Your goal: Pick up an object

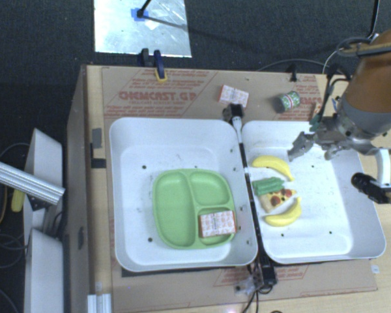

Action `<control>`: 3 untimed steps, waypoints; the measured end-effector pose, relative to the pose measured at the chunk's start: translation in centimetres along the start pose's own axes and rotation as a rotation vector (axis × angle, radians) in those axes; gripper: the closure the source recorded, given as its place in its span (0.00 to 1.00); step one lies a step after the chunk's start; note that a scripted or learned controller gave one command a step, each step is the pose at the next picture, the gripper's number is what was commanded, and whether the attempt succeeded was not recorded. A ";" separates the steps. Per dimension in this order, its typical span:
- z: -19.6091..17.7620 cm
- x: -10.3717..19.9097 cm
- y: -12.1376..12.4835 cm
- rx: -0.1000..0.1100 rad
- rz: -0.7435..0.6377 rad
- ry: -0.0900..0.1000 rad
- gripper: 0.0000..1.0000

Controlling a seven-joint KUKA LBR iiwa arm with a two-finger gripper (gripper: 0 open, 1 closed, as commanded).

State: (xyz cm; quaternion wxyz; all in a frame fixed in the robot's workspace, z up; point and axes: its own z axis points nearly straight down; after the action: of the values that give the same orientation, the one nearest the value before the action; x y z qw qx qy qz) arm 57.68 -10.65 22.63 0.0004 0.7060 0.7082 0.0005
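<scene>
Gripper (311,142) is hanging over the upper part of the right bin (352,240), coming in from the right, and it's got nothing in it. Can't honestly tell if the fingers are spread or closed from this angle, they're just a grey blur.

Closest thing to grab is the upper banana (274,166), sitting just down and to the left of the gripper, near the divider between the bins. Its long axis runs roughly left to right with a slight downward tilt toward the right end. So I'd guess the move is a short drop down-left, and the fingers would want to close across the banana's width.

Below that there's a little cluster packed tight: a green toy vegetable (268,186), what looks like a pizza slice (276,198), and a second banana (283,214) curled under them. Those look touching or nearly so, so going for any of them risks bumping the neighbors.

Left bin (127,175) has a green divided plate (182,207) with a small patterned box (216,223) in its lower right compartment, well away from the gripper. A small can (289,100) sits on the bench outside the bins.
</scene>
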 end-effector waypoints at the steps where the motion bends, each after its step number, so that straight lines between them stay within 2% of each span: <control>1: 5.7 -3.2 -4.9 0.001 0.003 -0.001 0.00; 2: 14.2 -2.2 -6.8 0.000 0.002 0.000 0.00; 3: 13.1 -2.2 -6.6 -0.003 0.002 0.000 1.00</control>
State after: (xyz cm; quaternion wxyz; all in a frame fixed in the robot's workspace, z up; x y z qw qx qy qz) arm 51.05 -12.88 9.48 0.0014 0.7065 0.7077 0.0015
